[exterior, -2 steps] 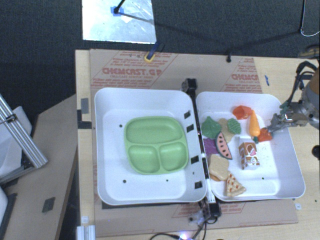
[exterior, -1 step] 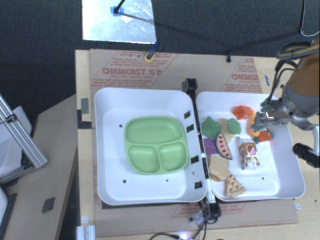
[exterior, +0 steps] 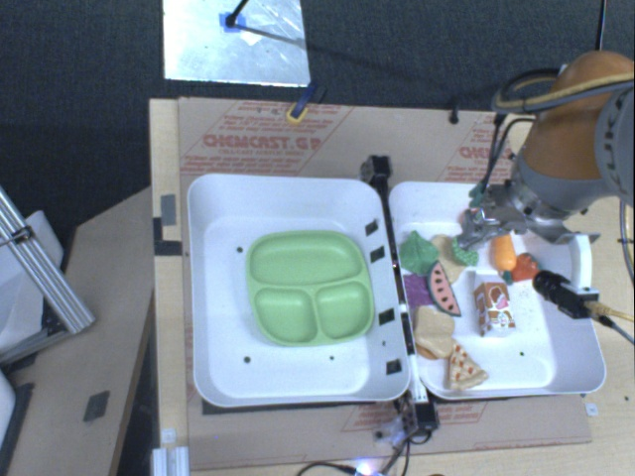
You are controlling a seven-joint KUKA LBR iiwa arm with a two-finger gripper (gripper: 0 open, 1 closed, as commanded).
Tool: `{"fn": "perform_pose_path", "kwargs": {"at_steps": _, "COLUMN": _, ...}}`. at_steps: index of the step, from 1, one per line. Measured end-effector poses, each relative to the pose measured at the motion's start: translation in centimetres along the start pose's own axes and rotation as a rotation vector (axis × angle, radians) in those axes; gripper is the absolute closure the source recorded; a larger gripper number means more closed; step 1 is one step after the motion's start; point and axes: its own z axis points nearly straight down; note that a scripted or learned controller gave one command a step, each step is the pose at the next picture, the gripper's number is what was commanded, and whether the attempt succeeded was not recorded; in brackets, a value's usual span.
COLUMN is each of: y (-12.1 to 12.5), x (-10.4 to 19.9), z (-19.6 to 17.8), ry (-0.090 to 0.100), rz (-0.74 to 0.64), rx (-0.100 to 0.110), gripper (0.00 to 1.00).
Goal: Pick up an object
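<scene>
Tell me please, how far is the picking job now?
Done: the gripper has reached the right bin, low over the toy food near the broccoli. In hand: nothing visibly held; the grasp cannot be judged. Left: lifting one item. The watermelon slice, pizza slice and small carton lie in the bin.

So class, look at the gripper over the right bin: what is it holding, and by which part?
It cannot be told. The gripper sits low over the toy food, and nothing is clearly clamped in it.
</scene>
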Motion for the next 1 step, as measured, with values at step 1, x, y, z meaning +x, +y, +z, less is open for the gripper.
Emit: {"fn": "perform_pose_path", "kwargs": {"at_steps": 1, "y": 1.2, "x": 5.48, "z": 0.87, "ry": 0.0, "rz": 0.001, "rx": 0.002, "gripper": 1.0}}
